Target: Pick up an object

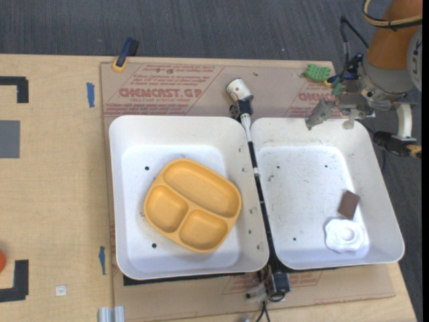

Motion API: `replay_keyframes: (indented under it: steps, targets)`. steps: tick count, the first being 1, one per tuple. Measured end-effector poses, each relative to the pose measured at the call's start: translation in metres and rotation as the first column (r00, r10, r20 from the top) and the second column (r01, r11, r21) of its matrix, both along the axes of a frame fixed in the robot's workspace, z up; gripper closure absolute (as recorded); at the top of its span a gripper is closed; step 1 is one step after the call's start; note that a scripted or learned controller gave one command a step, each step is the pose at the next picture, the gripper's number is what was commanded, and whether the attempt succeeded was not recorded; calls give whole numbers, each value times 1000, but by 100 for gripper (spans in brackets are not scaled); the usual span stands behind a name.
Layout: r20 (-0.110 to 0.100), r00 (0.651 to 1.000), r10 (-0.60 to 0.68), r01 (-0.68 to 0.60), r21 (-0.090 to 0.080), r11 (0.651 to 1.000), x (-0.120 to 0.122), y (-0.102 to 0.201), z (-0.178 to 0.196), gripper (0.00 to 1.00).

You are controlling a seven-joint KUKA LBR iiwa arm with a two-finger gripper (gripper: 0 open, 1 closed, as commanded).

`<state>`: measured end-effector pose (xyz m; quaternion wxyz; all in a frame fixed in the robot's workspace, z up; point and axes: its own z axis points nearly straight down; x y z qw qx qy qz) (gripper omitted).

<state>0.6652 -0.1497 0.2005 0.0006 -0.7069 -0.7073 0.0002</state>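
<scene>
A yellow three-compartment plate (193,204) lies in the left white bin (127,146). In the right white bin (375,173), near its front right corner, a small brown block (348,204) leans next to a white round lid-like piece (345,236). My gripper (331,118) hangs over the right bin's back rim, far from both small objects. It is open, and nothing is between its fingers (314,118).
A green object (316,72) rests on the cardboard behind the right bin. A white-and-black fixture (238,92) stands at the back between the bins. A blue-yellow clamp (125,52) sits at the board's back left corner.
</scene>
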Motion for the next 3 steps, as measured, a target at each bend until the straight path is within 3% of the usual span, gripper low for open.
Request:
replay_keyframes:
  steps: [1, 2, 3]
  targets:
    - [0, 981, 196, -196, 0, 981, -32, -3, -112, 0]
    - [0, 1000, 26, -26, 0, 1000, -81, 5, -115, 0]
    - [2, 967, 254, -254, 0, 967, -163, 7, -115, 0]
